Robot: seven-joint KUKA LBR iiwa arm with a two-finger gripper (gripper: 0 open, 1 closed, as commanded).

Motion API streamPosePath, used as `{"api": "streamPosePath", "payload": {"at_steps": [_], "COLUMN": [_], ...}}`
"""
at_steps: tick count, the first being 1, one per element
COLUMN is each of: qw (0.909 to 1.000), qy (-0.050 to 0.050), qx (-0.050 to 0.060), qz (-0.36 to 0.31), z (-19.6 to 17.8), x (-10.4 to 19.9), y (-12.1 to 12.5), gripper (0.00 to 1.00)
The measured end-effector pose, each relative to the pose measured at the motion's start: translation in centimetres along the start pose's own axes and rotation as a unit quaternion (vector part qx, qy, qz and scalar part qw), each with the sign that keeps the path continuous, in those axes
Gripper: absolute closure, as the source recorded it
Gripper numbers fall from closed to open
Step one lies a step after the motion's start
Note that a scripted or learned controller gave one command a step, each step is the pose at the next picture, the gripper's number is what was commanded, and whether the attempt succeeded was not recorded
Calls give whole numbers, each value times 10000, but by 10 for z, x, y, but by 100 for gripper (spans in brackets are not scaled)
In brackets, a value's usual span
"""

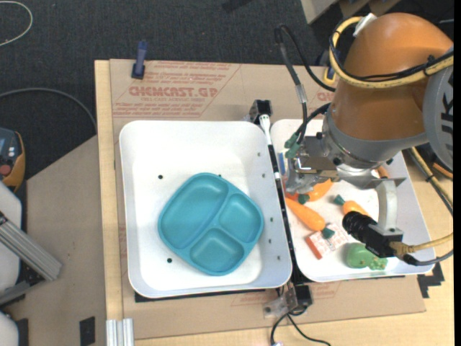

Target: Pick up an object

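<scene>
Carrot, orange, lying in the right bin near its left wall, beside a red-and-white packet and a green toy toward the near edge. Gripper low over the bin's left side, just above the carrot; finger state cannot be told. Left bin holds a teal divided plate.
</scene>
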State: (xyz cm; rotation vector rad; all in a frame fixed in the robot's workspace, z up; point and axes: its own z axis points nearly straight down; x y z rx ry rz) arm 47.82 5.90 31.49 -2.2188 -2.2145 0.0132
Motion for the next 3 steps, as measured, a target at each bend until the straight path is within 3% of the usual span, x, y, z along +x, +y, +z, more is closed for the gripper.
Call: {"api": "streamPosePath", "payload": {"at_steps": [1, 2, 3], "qw": [9999, 9999, 10000], "qy": [27, 31, -16], "qx": [-123, -121, 7], "qz": [-39, -32, 19], "z": [-109, -211, -90], "x": [41, 73, 23], "y": [1, -1, 31], "gripper": [100, 100, 100]}}
